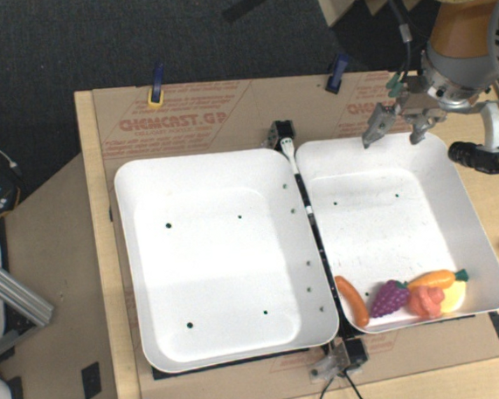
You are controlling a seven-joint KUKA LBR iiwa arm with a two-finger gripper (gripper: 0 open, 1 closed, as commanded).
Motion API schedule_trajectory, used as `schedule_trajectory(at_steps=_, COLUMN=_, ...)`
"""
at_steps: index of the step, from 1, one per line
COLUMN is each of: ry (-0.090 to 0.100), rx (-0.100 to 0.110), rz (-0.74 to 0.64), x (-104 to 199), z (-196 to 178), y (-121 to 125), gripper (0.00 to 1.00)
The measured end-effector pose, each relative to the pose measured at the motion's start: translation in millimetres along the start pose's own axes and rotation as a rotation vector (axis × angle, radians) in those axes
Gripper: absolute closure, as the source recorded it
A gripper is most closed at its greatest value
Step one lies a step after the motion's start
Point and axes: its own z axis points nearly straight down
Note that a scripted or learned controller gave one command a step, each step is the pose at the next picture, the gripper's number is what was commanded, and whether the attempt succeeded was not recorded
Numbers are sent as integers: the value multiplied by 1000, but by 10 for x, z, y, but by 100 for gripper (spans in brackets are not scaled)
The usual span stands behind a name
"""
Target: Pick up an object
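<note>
Looking at the toys first: they're all bunched in the near corner of the right bin (461, 209), a purple grape bunch (388, 297) touching a pinkish piece (424, 302), an orange carrot (436, 280) on top, a sausage-like thing (351, 300) just beside them. The gripper (397, 134) hangs over the far rim of that bin, fingers spread apart, nothing between them. My worry: everything's so jammed together against the wall that the fingers could land on two toys or the rim and slip off.
</note>
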Motion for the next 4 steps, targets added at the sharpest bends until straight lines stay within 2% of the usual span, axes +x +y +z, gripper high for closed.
schedule_trajectory(at_steps=1, ry=4, rx=15, rz=2, x=213, z=922, y=-813, gripper=0)
schedule_trajectory(at_steps=2, ry=-1, rx=-19, rz=-6, x=536, z=-500, y=-621, gripper=0)
schedule_trajectory(at_steps=3, ry=-1, rx=-12, rz=-3, x=678, z=-1423, y=-929, gripper=0)
schedule_trajectory(at_steps=4, ry=-3, rx=-16, rz=5, x=309, z=-2401, y=-1847, gripper=0)
